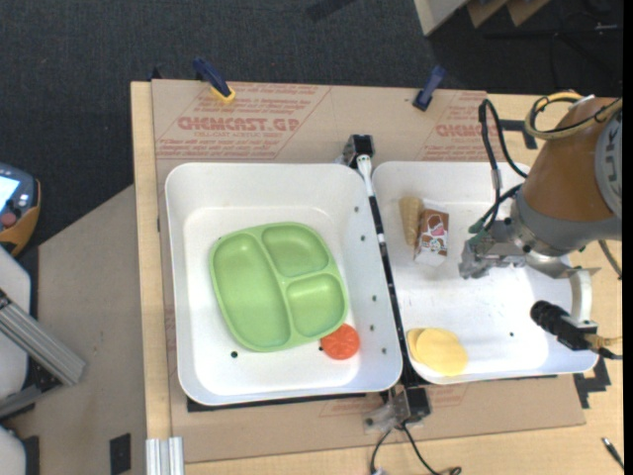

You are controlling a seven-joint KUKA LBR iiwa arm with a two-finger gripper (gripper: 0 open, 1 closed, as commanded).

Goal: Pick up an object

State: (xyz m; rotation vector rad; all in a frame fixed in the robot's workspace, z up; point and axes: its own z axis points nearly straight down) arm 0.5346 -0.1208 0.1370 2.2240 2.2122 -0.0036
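two shallow white plastic bins sit side by side on the counter (pixel 247 117). the gripper (pixel 477 261) is low inside the arm-side bin (pixel 514 359). gripper state: cannot tell from this angle, and nothing is seen held in it.

nearest candidate: a small brown-and-white printed packet (pixel 431 236), just beside the gripper on the side away from the arm, not touching it. a tan wedge-shaped piece (pixel 409 218) lies against the packet, further from the gripper. a pale yellow rounded lump (pixel 438 350) is near the gripper, toward the bin's camera-side corner. well apart from the gripper, in the other bin (pixel 188 265): a green three-compartment plastic plate (pixel 277 285) with an orange-red ball (pixel 341 342) at its edge.

risks (judged):
- gripper is offset from the packet, so closing here likely catches air.
- packet lies flat and looks thin, so it may slide toward the dividing wall instead of lifting.
- tan wedge could be nudged or pinched along.
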